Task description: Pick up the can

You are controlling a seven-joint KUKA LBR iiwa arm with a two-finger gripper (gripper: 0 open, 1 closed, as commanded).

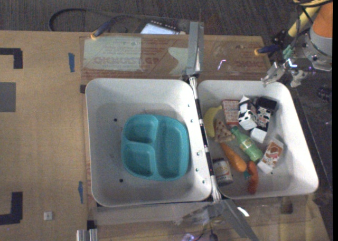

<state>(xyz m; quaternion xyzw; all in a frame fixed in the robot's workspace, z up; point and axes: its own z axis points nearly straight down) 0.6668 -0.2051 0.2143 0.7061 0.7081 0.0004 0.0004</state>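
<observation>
The can (222, 172) sits by the right bin's (303, 145) front-left corner, touching a carrot (234, 157). It looks rigid, light and smooth-sided; a grip across its round sides suits. The end effector (282, 71) hovers beyond the bin's far-right corner, fingers apart, holding nothing.

No legible text anywhere. The can (222, 172) in the right bin (301, 174) has a label band, print too small to read. Small red-and-white carton (231, 112): printing visible, unreadable. Black-and-white cartons (257, 114): cow-patch pattern, no characters resolved. Orange-and-white packet (272, 155): graphics only, blurred. Pale sheet (113, 55) taped on the bench behind the left bin (100, 97): faint lettering, not decipherable.
</observation>
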